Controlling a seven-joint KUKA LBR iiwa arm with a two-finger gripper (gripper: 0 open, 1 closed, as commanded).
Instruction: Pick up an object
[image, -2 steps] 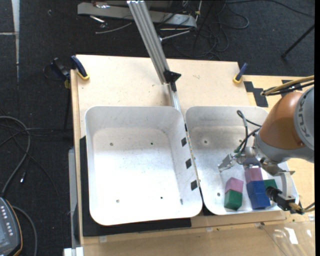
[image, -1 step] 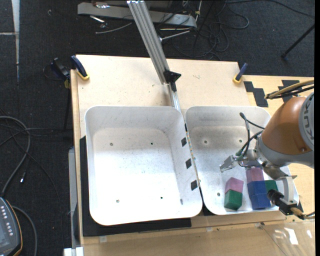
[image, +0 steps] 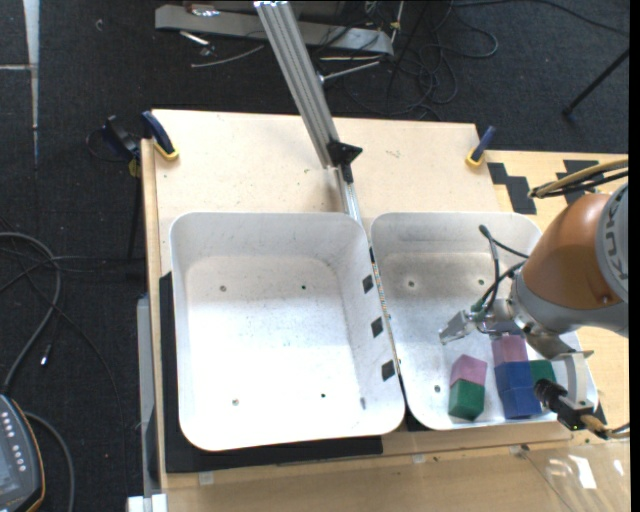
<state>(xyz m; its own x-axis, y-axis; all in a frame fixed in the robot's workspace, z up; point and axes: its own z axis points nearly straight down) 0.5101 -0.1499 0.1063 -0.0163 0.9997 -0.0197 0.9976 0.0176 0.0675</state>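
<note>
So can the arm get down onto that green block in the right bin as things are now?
Probably yes. The green block lies uncovered near the right bin's front edge, its top free. The gripper hangs just above it. A pink block touching it could crowd the fingers.

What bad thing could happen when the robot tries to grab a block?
The blue block, green block and two pink blocks sit packed together in the right bin's near corner, so the end effector might nudge neighbours or catch two. It might also bump the bin wall.
</note>
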